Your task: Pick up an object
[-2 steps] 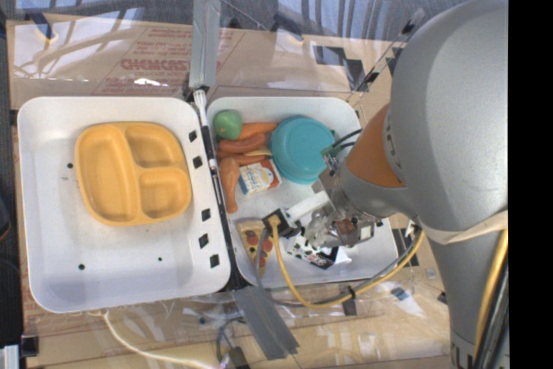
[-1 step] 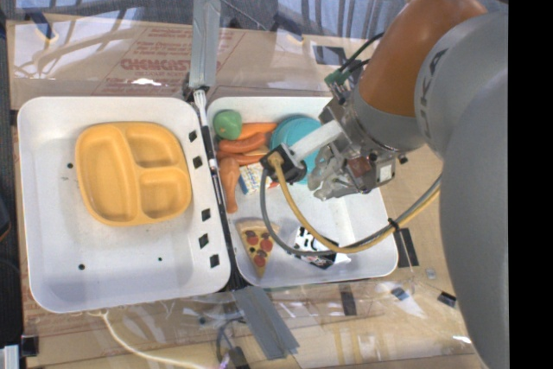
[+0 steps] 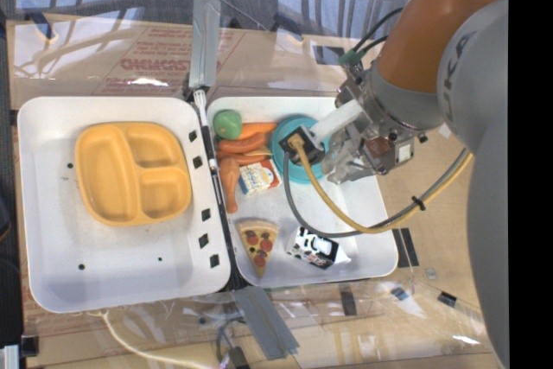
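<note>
Well to the left of the teal dish (image 3: 282, 141), a yellow divided tray (image 3: 131, 171) lies alone in the left bin (image 3: 34, 212). In the right bin (image 3: 367, 212), a green ball (image 3: 228, 124) and a carrot (image 3: 249, 136) lie just left of the dish. A small printed carton (image 3: 257, 177) sits below and left of it, and a pizza slice (image 3: 258, 243) lower still. The dish is round and shallow, near the bin's far wall, and looks like the likeliest pick. It is probably light, stiff, smooth plastic, slippery when lying flat, so its raised rim is the place to pinch. A black-and-white carton (image 3: 313, 248) lies below and right of the dish. The claw (image 3: 346, 162) hangs over the dish's right edge. I cannot tell whether it is apart or together.
</note>
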You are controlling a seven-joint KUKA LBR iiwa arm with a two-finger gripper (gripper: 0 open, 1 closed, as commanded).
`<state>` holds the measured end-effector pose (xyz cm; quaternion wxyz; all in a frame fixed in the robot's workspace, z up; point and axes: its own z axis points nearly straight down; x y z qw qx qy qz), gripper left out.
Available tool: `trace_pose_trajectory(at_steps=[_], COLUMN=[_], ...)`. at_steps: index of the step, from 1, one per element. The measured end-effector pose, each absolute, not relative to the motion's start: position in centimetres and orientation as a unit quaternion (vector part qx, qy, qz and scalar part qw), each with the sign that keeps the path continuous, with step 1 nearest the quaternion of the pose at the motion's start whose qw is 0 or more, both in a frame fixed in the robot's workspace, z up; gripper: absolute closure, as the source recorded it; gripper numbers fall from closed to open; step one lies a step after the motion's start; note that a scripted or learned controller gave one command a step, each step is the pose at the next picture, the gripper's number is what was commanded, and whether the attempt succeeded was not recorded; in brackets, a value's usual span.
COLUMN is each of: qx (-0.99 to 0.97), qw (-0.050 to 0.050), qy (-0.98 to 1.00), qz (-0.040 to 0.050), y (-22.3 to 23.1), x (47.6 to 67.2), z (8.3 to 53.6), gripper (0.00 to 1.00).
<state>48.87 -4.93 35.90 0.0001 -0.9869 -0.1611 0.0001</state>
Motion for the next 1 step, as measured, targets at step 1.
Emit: trace_pose_trajectory(at_steps=[1], qx=[-0.995], qw=[0.000], qy=[-0.103], qz=[-0.0008], y=[-2.85], x=[53.66], z=[39.82], gripper=[1.00])
